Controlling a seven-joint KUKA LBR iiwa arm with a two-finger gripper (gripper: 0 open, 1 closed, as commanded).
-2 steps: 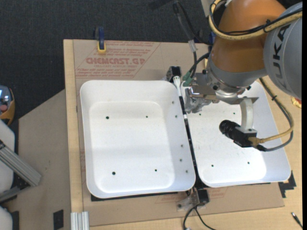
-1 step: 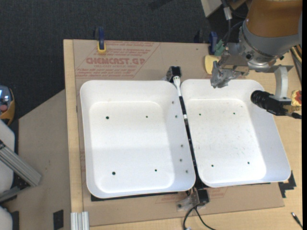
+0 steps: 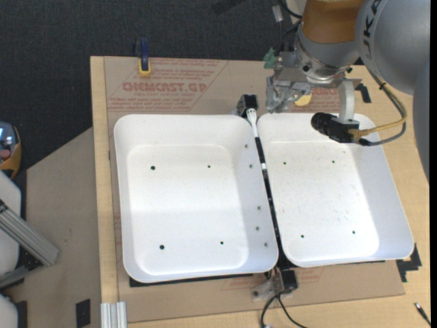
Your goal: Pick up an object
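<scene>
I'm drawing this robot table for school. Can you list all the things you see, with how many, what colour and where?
bins: two, white, side by side on the board
board: one, tan with red lettering, under the bins
clamp: one, blue and yellow, far left edge of the board
black strip: one, between the bins
arm: one, grey with orange band, top right
pincer: one, metal, over the right bin's far edge

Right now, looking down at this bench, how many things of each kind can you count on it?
Shallow white plastic bins: 2, the left bin and the right bin
Blue and yellow clamp at the board's far edge: 1
Grey robot arm with orange band: 1
Two-finger gripper at the right bin's far rim: 1
Total: 5
</scene>
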